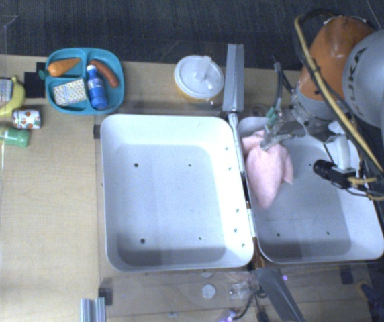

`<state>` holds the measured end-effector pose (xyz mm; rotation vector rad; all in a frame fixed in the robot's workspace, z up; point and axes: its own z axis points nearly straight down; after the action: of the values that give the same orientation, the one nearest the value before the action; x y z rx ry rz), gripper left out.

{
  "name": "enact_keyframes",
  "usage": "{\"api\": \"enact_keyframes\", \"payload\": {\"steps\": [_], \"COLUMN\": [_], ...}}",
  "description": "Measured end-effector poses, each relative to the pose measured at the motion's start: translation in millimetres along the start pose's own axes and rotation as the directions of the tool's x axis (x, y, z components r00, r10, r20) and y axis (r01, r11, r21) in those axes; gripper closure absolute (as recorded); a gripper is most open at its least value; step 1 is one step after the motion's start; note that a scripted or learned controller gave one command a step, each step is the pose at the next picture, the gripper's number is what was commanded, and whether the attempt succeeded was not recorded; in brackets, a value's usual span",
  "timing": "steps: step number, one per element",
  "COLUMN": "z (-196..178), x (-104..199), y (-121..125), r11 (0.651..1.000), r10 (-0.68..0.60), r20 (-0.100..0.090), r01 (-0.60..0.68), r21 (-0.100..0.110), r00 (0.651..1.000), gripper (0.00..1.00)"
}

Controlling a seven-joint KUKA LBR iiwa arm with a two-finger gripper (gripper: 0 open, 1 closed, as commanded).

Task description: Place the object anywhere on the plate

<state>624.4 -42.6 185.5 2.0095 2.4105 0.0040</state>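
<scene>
A soft pink cloth (267, 170) is in the right bin (326, 240), by its left wall, and its top edge reaches over the rim. My gripper (273, 134) is at the cloth's upper end and is shut on it, so the pink fabric bunches up between the fingertips. The rest of the cloth trails down toward the front of the bin. The plate (113, 79) is a teal divided dish on the bench at the back left, beyond the left bin (172, 247). Toy food sits in it: a carrot (66, 66), a blue bottle (97, 88) and a sausage.
A white lidded cup (199, 78) stands behind the bins, next to a grey metal post (233, 79). At the far left lie a banana (12, 98), a small can (26, 119), a green bottle (4, 135) and a carton. Arm cables (353, 173) hang over the right bin.
</scene>
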Motion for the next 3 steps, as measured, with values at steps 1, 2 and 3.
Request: {"api": "enact_keyframes", "payload": {"steps": [1,2,3], "z": [-40,-43,-46], "x": [1,60,117], "y": [2,-8,-3], "r11": [1.000,0.917,0.688], "r10": [-0.008,-0.399,-0.726], "r20": [0.000,-0.001,-0.001], "r01": [0.008,0.399,0.726], "r21": [0.000,0.001,-0.001], "r00": [1.000,0.917,0.688], "gripper": [1.00,1.00,1.00]}}
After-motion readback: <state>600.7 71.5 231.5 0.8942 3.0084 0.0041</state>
